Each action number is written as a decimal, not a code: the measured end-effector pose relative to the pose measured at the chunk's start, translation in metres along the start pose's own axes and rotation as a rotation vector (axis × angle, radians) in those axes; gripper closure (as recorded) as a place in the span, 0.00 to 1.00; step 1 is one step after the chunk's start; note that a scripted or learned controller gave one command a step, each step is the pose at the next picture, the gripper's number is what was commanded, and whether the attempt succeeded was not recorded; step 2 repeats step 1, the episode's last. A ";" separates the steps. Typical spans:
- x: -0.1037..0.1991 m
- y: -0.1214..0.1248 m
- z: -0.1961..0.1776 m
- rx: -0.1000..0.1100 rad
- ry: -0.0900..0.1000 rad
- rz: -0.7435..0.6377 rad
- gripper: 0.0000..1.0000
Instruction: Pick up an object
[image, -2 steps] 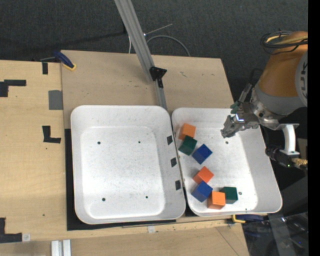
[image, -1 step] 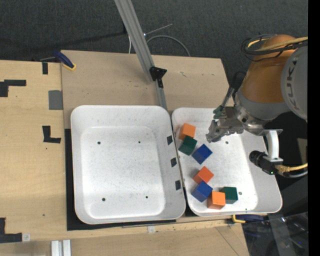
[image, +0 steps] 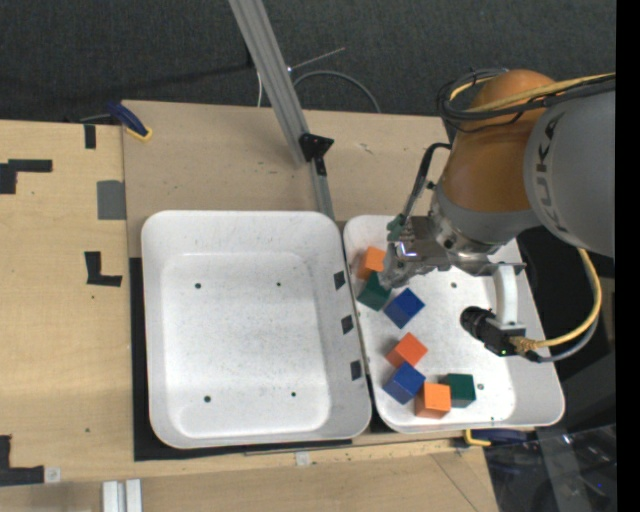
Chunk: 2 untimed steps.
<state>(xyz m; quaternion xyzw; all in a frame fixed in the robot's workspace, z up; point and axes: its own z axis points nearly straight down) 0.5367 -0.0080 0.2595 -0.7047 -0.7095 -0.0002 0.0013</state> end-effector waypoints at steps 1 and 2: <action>0.061 -0.008 0.010 0.002 -0.001 -0.001 1.00; 0.061 -0.008 0.010 0.002 -0.001 -0.001 1.00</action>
